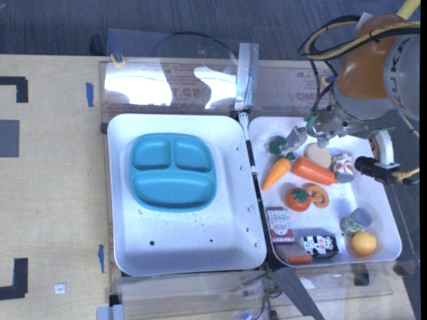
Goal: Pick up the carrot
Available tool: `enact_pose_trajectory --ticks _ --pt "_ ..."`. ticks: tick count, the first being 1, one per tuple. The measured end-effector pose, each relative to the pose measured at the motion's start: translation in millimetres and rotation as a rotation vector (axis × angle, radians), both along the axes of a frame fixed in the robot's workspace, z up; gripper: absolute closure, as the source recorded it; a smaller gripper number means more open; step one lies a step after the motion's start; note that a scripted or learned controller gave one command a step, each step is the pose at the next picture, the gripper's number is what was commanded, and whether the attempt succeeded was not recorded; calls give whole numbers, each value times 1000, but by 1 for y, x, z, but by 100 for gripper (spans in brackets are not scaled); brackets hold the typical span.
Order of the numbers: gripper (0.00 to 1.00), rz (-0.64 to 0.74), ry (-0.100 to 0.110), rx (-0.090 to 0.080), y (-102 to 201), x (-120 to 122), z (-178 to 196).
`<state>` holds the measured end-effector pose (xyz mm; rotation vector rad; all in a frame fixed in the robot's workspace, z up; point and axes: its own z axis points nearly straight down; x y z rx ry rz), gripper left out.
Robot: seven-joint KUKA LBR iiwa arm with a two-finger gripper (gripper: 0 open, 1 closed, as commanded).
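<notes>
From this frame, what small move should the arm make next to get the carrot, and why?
Probably a short shift toward the left bin and down. The gripper sits over the far side of the right bin, while the carrot lies slantwise near the divider, green top pointing away, close beside a larger orange piece. Nothing shows between its fingers.

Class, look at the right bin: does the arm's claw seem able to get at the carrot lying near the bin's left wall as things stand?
Probably yes. The carrot lies uncovered on the right bin floor, and the claw hovers just above its leafy end. The second orange piece alongside and the tomato crowd it, so a clean grip may be tight.
</notes>
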<state>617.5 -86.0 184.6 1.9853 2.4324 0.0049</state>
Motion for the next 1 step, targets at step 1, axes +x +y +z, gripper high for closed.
enact_pose_trajectory --ticks 1 --pt "0 151 -6 -2 -14 4 -82"
